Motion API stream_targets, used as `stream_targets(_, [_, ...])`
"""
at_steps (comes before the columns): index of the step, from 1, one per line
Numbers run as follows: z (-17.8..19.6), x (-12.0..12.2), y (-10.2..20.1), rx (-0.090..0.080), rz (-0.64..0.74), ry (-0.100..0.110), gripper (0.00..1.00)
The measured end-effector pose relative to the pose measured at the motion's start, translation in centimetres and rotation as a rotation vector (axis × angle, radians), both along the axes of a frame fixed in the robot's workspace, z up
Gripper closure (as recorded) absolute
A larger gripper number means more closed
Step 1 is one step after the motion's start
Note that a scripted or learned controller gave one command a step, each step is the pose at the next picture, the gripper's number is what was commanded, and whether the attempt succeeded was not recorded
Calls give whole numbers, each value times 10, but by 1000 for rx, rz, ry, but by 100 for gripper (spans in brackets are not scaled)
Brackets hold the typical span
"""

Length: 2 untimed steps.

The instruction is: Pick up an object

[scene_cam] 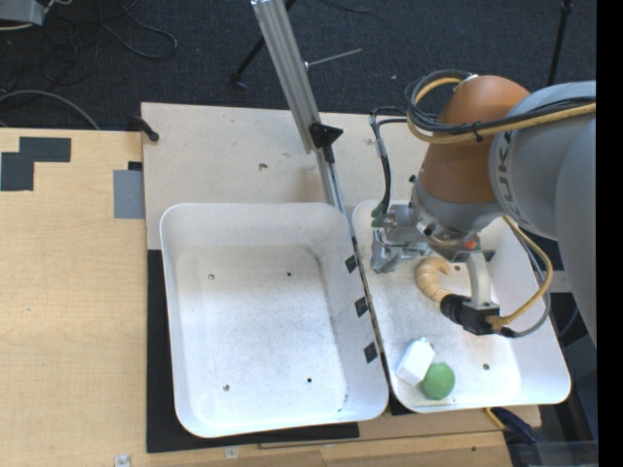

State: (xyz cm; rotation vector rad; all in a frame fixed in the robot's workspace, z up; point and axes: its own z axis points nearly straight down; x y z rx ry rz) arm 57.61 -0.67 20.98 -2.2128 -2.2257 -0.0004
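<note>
A: Objects first: which ones are there for the picking?

B: Three, all in the right bin (545, 382). A tan curved piece (429, 277), banana-like, lies in the middle of the bin. A green ball (439, 380) sits near the front edge, and a small white block (416, 359) touches it on the side toward the left bin (185, 358).

A: Is any of them lifted?

B: None, as far as I can judge. All three look to be resting on the bin floor. The gripper (391, 244) is low in the right bin's back corner, near the divider between the bins and just beside the tan piece, on its far side. Nothing shows between the fingers.

A: Are the fingers spread or pressed together?

B: I cannot tell. The metal parts there are small and half hidden under the arm's wrist (458, 178), which bulks over them.

A: So how far along is the pick?

B: Early, I'd say. The arm is down in the bin among the things, but the closing on one and the lifting both seem left to do. The tan piece is the nearest candidate, and the ball and block lie well apart from the gripper.

A: Any writing to read?

B: Dark lettering runs down the grey arm link (555, 163) at its edge, too cropped to make out. The bins, the objects and the table (68, 290) carry no label I can see.
</note>
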Motion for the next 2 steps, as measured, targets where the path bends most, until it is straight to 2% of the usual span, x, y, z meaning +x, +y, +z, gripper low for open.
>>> stream_targets(1, [7,22,38,-2,-3,-1,100])
stream_targets(2, [20,32,82,-1,-3,-1,100])
